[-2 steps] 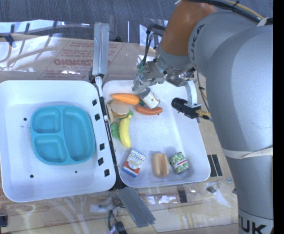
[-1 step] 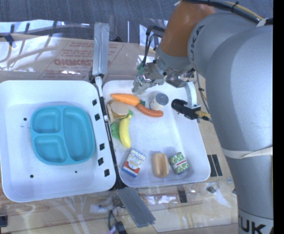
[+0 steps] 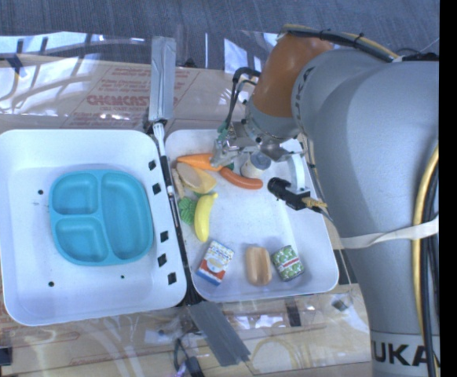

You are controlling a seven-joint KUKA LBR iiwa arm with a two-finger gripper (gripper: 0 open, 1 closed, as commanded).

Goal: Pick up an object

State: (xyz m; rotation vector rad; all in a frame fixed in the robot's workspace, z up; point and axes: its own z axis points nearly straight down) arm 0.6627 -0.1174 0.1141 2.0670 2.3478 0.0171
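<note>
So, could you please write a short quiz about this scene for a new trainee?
1. True or false: the blue three-compartment plastic tray lies in the left white bin.
2. Which item is nearest the gripper? A) yellow toy banana B) orange toy carrot C) green round can
3. Fill in: the small white carton lies to the camera's ____ of the tan toy bread roll.

Key: 1 true; 2 B; 3 left.

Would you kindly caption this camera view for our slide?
Grey KUKA arm's gripper poised over orange toy carrot in right white bin; blue divided plate left.
</note>
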